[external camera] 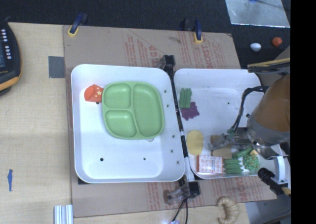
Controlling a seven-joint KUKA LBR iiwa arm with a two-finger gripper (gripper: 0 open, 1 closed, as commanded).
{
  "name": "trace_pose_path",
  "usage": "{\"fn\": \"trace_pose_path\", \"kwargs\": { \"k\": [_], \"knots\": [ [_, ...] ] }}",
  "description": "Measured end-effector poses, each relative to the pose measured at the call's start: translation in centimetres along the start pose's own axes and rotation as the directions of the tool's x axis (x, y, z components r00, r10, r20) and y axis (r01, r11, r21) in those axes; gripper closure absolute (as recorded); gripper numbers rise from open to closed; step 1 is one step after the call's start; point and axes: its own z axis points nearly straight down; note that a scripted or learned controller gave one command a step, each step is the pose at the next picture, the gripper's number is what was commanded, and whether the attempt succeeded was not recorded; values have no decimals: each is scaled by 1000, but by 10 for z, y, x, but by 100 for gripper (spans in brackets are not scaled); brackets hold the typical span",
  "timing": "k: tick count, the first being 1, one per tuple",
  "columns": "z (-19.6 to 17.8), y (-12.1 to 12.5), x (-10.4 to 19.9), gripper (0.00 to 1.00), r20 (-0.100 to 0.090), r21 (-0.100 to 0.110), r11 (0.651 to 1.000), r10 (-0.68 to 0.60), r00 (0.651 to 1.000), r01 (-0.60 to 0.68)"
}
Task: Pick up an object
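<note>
In the right bin [217, 81] lie a green ridged toy [185, 97], a purple grape bunch [190, 112], a yellow oval piece [194, 141], a red-and-white box [210, 164] and green vegetable pieces [241, 162]. My gripper [218, 142] hangs low over the bin's front right part, just right of the yellow piece and above the box. It overlaps a tan item [222, 153] beside the green pieces. I see nothing clearly held.
The left bin [86, 161] holds a green divided plate [133, 109] and a red toy [93, 93] at its left edge. The arm's orange band [276, 107] covers the right bin's right side. A black controller [7, 57] sits at far left.
</note>
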Motion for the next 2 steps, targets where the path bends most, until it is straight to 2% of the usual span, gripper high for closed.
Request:
{"fn": "trace_pose_path", "kwargs": {
  "k": [1,2],
  "knots": [
    [-11,3,1,100,0,-3,1000,-4,1000,4],
    [-41,3,40,100,0,-5,1000,-9,1000,9]
  ]
}}
